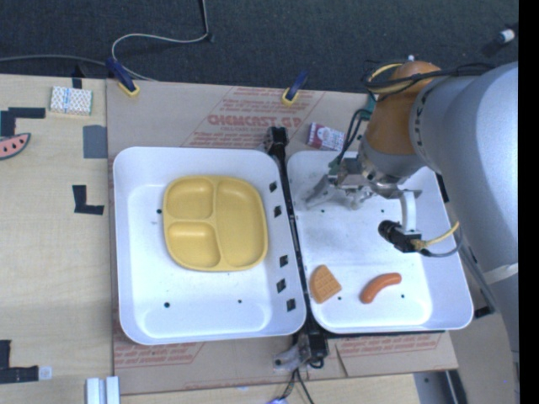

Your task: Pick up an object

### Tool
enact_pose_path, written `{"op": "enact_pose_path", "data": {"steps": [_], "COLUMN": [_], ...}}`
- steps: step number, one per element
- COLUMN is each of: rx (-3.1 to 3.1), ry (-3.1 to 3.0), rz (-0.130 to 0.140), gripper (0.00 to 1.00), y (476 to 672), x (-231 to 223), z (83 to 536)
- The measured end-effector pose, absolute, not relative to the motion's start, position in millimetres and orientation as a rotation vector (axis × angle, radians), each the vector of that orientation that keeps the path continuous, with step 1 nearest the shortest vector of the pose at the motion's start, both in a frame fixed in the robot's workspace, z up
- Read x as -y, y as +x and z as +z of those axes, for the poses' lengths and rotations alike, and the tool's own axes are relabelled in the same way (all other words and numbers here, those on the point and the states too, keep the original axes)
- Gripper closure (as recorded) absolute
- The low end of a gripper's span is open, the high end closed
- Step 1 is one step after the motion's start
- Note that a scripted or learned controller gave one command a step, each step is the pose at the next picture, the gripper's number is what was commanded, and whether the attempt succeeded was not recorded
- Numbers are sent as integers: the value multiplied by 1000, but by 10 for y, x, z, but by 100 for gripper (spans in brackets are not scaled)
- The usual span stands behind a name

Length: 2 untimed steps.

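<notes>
Camera view: gripper low near far left corner of right bin, fingers spread, holding nothing; sausage and cracker by near edge, reachable, untouched.

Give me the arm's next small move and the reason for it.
Probably carry the gripper toward the near edge of the right bin and stop above the cracker or the sausage. Both lie apart from it, and nothing sits between its fingers.
</notes>
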<state>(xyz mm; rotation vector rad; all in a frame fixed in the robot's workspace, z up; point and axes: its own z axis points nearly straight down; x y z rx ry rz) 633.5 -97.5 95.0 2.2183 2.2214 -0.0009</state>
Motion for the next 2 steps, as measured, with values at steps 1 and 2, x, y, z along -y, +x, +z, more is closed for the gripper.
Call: {"op": "enact_pose_path", "data": {"steps": [1, 2], "rx": [-2220, -2219], "ry": [2218, 2217], "rz": [2, 2], "gripper": [0, 100], "y": [5987, 5989], "x": [968, 974], "z": [859, 956]}}
